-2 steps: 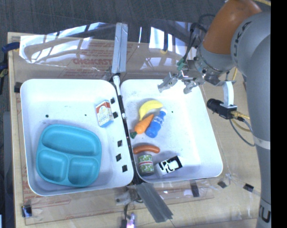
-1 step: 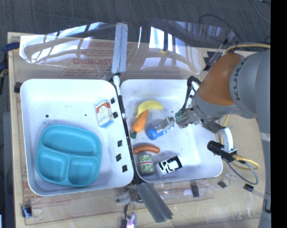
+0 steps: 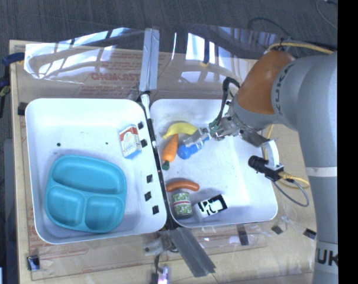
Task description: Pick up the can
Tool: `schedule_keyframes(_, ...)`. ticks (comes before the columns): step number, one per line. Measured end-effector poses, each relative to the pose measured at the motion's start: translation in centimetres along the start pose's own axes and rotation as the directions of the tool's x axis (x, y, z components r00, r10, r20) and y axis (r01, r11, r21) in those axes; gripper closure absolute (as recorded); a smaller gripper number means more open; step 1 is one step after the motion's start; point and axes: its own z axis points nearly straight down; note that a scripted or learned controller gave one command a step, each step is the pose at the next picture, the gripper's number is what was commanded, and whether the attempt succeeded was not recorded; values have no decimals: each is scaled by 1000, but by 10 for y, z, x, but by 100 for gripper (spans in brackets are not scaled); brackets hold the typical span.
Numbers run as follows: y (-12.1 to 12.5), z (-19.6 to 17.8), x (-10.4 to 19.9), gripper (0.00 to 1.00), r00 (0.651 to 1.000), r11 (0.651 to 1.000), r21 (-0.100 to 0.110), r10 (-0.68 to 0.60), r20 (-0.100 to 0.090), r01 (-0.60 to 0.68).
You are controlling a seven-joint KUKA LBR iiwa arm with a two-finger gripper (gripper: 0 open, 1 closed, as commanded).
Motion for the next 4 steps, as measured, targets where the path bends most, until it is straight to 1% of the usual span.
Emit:
schedule_keyframes(1,-22,-1,22,0,986,987,-1,-163,16,163)
schedule_keyframes(2,7,2,73,0,978,978,0,-209,8,209)
schedule_keyframes(3,-53,17,29,0,976,975,30,-220,-13,220)
schedule_keyframes(4,-122,15,27,0,998,997,32,-66,-9,66)
